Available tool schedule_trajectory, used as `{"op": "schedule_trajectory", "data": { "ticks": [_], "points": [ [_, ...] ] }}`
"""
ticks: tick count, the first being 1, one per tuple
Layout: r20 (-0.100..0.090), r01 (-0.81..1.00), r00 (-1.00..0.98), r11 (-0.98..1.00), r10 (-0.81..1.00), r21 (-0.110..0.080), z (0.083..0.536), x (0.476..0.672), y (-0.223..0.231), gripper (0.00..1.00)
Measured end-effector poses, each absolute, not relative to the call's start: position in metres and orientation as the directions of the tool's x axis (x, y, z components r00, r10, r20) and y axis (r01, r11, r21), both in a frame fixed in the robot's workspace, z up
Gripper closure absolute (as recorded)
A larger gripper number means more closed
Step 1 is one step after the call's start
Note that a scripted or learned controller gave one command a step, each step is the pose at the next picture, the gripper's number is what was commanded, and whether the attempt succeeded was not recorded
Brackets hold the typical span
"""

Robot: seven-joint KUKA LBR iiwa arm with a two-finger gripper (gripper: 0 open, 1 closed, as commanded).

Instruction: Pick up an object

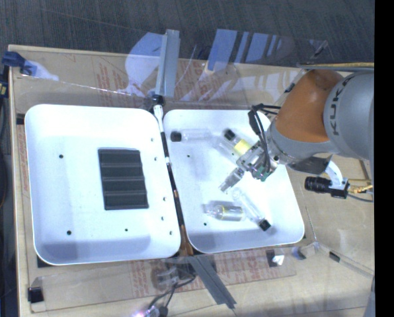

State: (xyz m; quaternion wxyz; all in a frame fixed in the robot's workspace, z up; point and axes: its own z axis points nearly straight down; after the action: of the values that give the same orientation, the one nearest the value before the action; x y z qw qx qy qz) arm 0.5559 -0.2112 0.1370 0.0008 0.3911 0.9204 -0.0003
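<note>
The arm [329,121] reaches over the right bin [197,233] among clear tubes [225,211].

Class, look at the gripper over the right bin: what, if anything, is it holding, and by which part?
It cannot be told. The gripper sits low in the right bin among clear tubes, too blurred to judge any hold.

bins [32,177]: 2 | black ribbed block [123,178]: 1 | clear tubes [225,211]: 4

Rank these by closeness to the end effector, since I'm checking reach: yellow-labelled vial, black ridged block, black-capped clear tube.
1. Yellow-labelled vial, right bin, just up-left of the end effector.
2. Black-capped clear tube, right bin's upper left.
3. Black ridged block, left bin.
</note>
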Motion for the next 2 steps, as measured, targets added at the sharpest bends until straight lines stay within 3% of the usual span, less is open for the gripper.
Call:
{"op": "schedule_trajectory", "data": {
  "ticks": [1,2],
  "points": [
    [0.002,0.653,-0.757,0.757,0.653,-0.001,0.112,0.56,-0.151,0.0],
    [-0.004,0.537,-0.843,0.843,0.537,0.0,0.172,0.612,-0.21,0.0]
  ]
}}
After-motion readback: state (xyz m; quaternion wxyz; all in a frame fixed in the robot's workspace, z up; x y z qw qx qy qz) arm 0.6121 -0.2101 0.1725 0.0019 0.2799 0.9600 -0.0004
